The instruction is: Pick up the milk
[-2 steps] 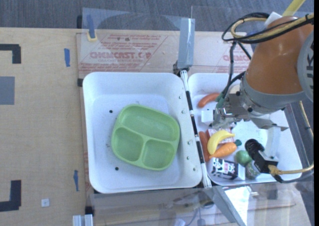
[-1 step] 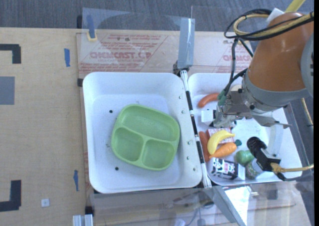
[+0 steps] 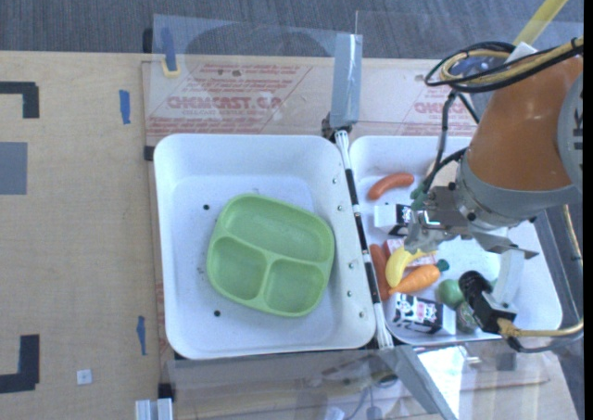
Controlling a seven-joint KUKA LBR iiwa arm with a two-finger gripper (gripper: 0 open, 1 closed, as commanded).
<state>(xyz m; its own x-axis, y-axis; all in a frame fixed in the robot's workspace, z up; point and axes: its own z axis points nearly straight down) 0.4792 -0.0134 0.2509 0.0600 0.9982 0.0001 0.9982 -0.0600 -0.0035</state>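
You are looking down at a slant on a wooden bench [image 3: 74, 251] that bears two shallow white bins side by side. The left white bin [image 3: 185, 168] holds a light green plastic tray with three compartments [image 3: 270, 253], lying flat near the bin's middle. The right white bin [image 3: 371, 154] holds a cluster of small toy foods. An orange-red toy sausage [image 3: 390, 184] lies toward the bin's far side. A yellow toy banana [image 3: 397, 266] lies near the middle, touching an orange toy carrot [image 3: 417, 279] just below it. A round green toy [image 3: 450, 292] sits just to the right of the carrot. The small white milk carton with dark print [image 3: 418, 314] lies on its side at the near edge of this bin, just below the carrot.

The grey arm with its broad orange band [image 3: 523, 121] reaches in from the right, over the right bin. Its two-finger gripper [image 3: 424, 223] hangs above the banana, apart from the milk carton. Whether its jaws stand apart or together, you cannot tell from this view, since the wrist hides them.
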